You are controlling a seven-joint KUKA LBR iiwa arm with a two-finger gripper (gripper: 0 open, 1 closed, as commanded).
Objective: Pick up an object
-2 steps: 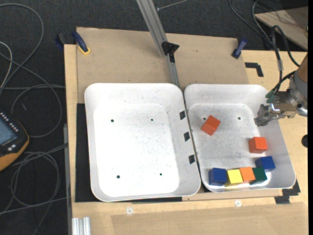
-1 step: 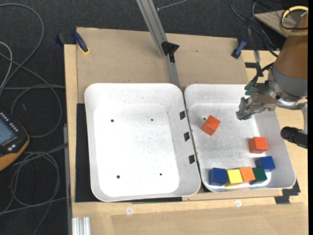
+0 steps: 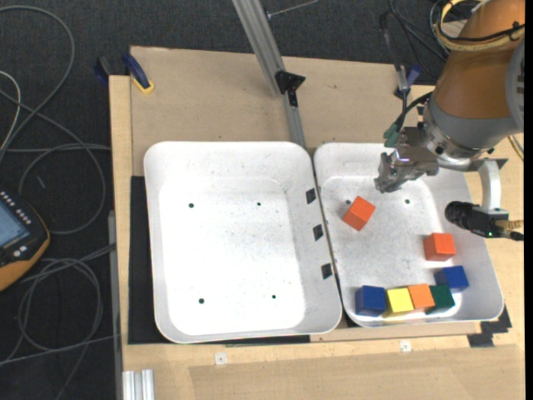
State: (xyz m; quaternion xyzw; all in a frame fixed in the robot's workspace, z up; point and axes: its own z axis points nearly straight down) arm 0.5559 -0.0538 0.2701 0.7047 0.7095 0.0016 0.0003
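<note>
gripper (image 3: 388,181) above right bin (image 3: 491,302) — orange cube (image 3: 359,212) below

Even, bright overhead light; a sharp frame with soft shadows.

The two white bins (image 3: 229,240) are the brightest areas, near washed out at their rims yet keeping their fine speckle. The dark floor (image 3: 50,73) at left and top stays dim but its cables read clearly. Shadows are faint and short: a soft one lies under the orange cube (image 3: 359,212), and a grey smudge sits beneath the gripper (image 3: 393,176). The orange arm (image 3: 483,48) at upper right carries a mild sheen. Focus holds across the frame, with slight grain and no visible bending at the edges.
</note>
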